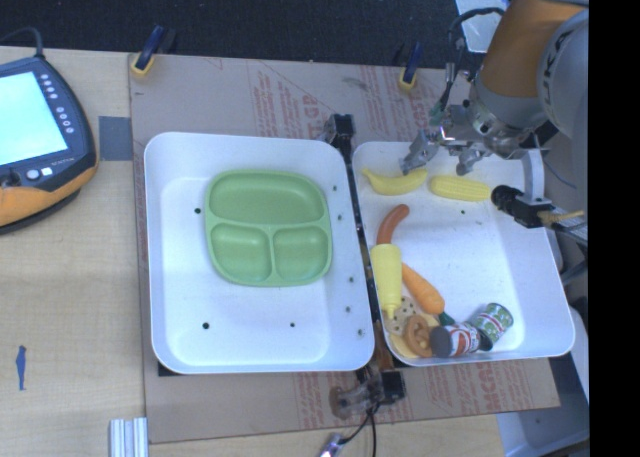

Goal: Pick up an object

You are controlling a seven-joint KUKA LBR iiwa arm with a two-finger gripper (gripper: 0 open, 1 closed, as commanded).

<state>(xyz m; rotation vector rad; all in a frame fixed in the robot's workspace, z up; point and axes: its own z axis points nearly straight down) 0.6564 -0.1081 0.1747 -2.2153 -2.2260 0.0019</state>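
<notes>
My gripper (441, 157) hangs over the far edge of the right bin (520, 275), its two fingers spread apart with nothing between them. Under its left finger lies a yellow banana (393, 182). A yellow corn cob (460, 188) sits just below its right finger. Lower in the same bin are a red sausage (391, 224), a long yellow piece (386, 278), an orange carrot (423, 290), a pizza slice (410, 331) and two small cans (478, 330).
The left bin (180, 325) holds a green divided plate (268, 226). A clamp bar (354, 215) runs between the two bins. A teach pendant (35, 140) lies at the far left of the bench.
</notes>
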